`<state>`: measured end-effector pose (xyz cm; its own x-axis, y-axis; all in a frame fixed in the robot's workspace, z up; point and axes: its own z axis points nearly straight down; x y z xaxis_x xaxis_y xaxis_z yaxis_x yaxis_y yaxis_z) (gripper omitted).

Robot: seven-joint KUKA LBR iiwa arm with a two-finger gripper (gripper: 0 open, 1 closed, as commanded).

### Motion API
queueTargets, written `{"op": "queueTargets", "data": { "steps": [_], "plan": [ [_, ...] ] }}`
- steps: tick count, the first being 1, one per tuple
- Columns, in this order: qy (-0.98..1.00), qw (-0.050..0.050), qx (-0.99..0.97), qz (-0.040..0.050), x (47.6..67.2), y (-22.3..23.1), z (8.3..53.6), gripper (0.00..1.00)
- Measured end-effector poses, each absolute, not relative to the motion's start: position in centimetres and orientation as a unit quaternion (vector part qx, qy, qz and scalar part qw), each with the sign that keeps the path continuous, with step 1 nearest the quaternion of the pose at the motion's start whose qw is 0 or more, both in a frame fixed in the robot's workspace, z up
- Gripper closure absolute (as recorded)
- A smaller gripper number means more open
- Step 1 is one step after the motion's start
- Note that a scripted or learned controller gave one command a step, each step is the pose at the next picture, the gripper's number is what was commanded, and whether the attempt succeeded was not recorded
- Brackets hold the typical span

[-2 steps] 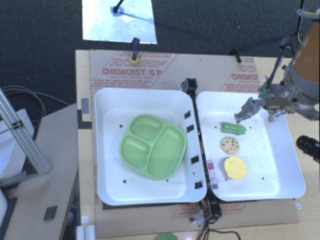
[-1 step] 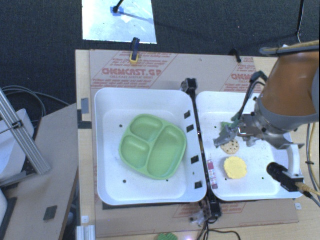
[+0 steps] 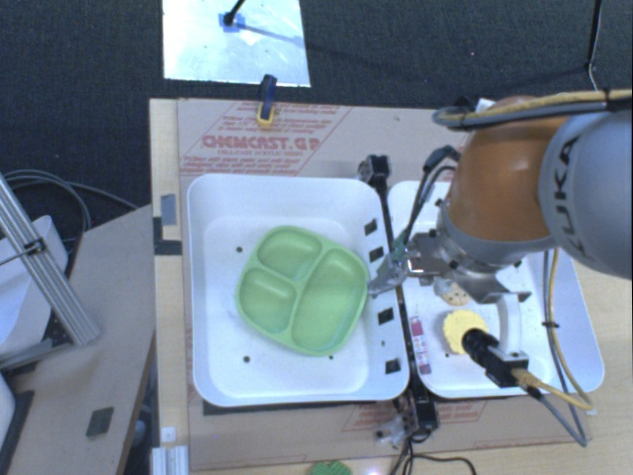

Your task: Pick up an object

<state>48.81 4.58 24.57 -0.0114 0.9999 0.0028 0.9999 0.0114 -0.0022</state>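
Arm (image 3: pixel 514 196) over right bin (image 3: pixel 584 364), green tray (image 3: pixel 302 290) left

The scene is bright and evenly lit from above. The two white bins (image 3: pixel 213 265) are nearly overexposed, so their walls show little detail. A shiny metal sheet (image 3: pixel 235 28) at the top gives soft glare. Shadows are weak and short. The arm (image 3: pixel 534 181), close to the camera, looks slightly blurred.

Grey arm (image 3: pixel 593 186) with black lettering, broad orange band (image 3: pixel 499 191), yellow cable (image 3: pixel 534 102).
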Motion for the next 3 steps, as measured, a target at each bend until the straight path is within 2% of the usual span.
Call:
{"op": "queueTargets", "data": {
  "steps": [1,2,3],
  "plan": [
    [-0.711,0.002,-0.703,0.0003,48.5,12.4,21.2,0.0],
    [-0.711,-0.004,-0.703,-0.0102,48.8,17.4,43.2,0.0],
    [-0.706,0.0,-0.708,0.0023,57.2,15.2,32.6,0.0]
  ]
}}
